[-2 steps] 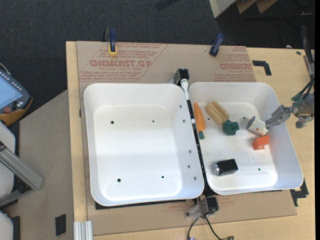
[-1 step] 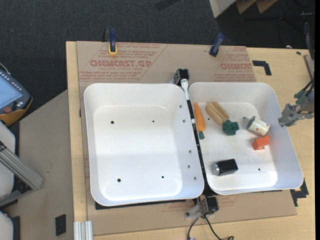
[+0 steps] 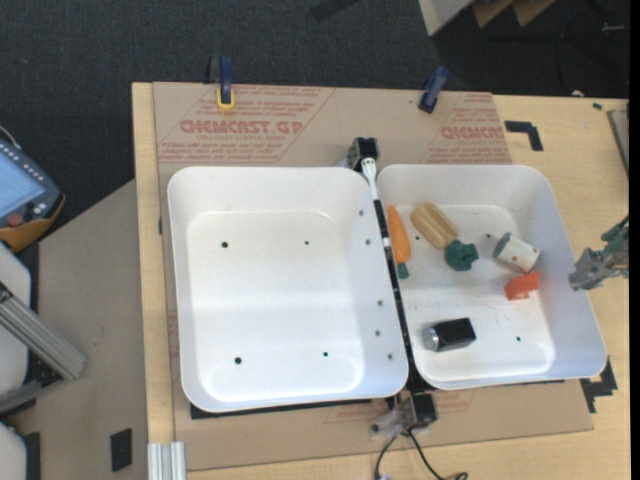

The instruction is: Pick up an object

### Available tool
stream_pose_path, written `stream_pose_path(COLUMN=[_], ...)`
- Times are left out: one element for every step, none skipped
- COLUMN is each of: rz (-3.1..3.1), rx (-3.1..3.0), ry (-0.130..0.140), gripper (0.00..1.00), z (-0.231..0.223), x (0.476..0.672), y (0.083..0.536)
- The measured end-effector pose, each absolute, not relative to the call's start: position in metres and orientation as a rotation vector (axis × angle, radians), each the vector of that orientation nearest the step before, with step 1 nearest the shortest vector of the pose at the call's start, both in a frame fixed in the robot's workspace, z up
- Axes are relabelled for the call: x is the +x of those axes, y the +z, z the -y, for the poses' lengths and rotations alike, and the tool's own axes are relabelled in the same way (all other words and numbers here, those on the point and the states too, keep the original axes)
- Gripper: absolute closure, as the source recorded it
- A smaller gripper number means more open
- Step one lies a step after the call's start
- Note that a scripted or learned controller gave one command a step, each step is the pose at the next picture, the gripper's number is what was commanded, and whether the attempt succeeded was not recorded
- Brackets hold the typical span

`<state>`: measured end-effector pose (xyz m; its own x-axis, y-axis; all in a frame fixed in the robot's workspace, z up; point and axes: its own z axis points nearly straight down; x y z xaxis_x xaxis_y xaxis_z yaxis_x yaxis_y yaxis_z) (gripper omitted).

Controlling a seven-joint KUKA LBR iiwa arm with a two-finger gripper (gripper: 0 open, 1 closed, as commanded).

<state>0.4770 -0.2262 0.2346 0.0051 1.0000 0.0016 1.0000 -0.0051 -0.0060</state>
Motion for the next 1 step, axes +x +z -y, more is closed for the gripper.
stream_pose_path(rz=[2.234], rx=[-2.215], ry=[-0.005], gripper=[1.00], z=[0.1381], x=[0.4860], y=[0.2723])
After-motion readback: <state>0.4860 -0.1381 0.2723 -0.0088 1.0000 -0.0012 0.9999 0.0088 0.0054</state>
